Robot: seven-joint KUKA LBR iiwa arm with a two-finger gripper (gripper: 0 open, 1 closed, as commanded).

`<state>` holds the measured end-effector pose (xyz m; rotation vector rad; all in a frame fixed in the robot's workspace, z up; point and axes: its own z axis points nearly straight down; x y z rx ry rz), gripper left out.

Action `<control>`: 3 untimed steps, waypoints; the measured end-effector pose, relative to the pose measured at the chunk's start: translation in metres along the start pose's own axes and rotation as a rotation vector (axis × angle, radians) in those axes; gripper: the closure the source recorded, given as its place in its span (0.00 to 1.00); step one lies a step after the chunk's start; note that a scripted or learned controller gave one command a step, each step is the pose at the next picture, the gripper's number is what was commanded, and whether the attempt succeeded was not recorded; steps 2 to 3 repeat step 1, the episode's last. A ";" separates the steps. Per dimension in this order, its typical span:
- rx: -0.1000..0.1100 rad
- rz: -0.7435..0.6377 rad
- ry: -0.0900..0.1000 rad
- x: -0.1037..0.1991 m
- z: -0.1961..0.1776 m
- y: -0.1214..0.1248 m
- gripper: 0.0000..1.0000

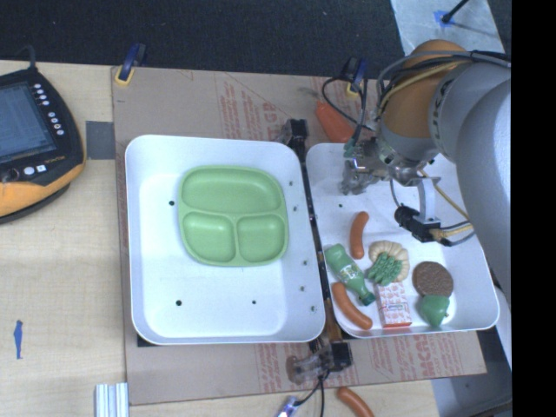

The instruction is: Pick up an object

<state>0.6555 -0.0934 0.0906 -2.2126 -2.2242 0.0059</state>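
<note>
The grey metal pincer point(358, 179) hovers in the upper part of the right white bin point(486, 315); whether it's apart or together, I cannot tell. Nothing lifted: the orange toy sausage point(358, 233) lies just below it, other toy foods lower down. The grab is all to do.

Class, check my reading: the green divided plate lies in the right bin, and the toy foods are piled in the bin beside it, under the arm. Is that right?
Not quite. The camera view shows the green divided plate in the left bin, not the right one. The rest stands: the toy foods, such as the sausage and the brown cookie, lie in the right bin, where the arm reaches in.
</note>
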 end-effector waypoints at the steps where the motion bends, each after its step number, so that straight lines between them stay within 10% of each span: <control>1: -0.003 0.003 -0.001 -0.071 -0.002 0.000 0.00; 3: -0.003 0.003 -0.001 -0.071 -0.002 0.000 0.00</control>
